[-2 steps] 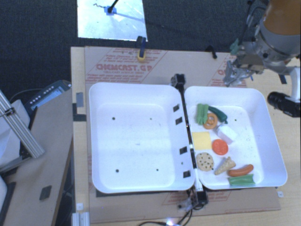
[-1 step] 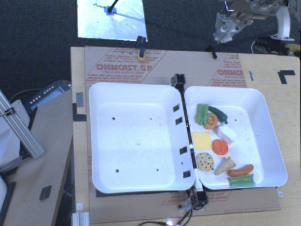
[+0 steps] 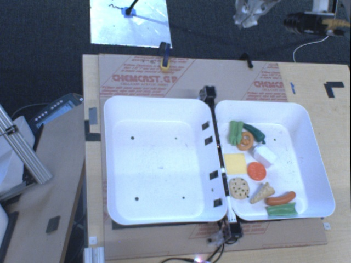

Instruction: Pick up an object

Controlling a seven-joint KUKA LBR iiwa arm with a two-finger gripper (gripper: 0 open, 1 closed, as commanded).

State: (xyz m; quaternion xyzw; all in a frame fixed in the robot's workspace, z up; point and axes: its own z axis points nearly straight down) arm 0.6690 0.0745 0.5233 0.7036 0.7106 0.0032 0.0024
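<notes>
The left bin (image 3: 159,163) sits beside the right bin (image 3: 315,163), which holds a yellow cheese slice (image 3: 235,163), red tomato slice (image 3: 256,171), cookie (image 3: 238,188) and sausage (image 3: 280,198). My gripper (image 3: 249,7) hangs far beyond them, holding nothing; its opening I cannot tell.

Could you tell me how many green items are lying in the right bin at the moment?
3. A green stalk and a dark green piece lie near the right bin's far edge, flanking a pretzel. A green bar lies at the near edge below a sausage. None seems hidden.
</notes>
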